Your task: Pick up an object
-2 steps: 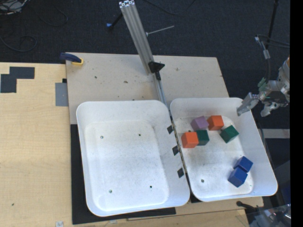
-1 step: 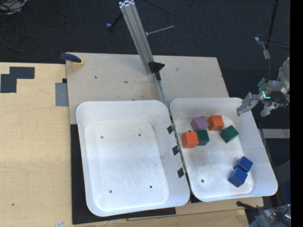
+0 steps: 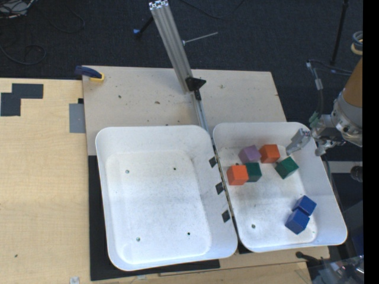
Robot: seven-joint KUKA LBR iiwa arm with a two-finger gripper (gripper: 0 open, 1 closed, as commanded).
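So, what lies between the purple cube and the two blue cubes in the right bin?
In the camera view, the green cube lies between the purple cube and the blue cubes.

We count seven small blocks, all in the right bin (image 3: 331, 188). Far cluster: a purple block (image 3: 249, 154) just beside an orange block (image 3: 269, 153) on its right. Just nearer, a second orange block (image 3: 237, 174) touches a dark green block (image 3: 253, 171) on its right. A lighter green block (image 3: 286, 167) sits tilted, slightly apart, right of that group. Near the bin's near right corner, well apart from the others, we see two blue blocks touching: one (image 3: 305, 205) farther, one (image 3: 296, 221) nearer. All rest on the bin floor.
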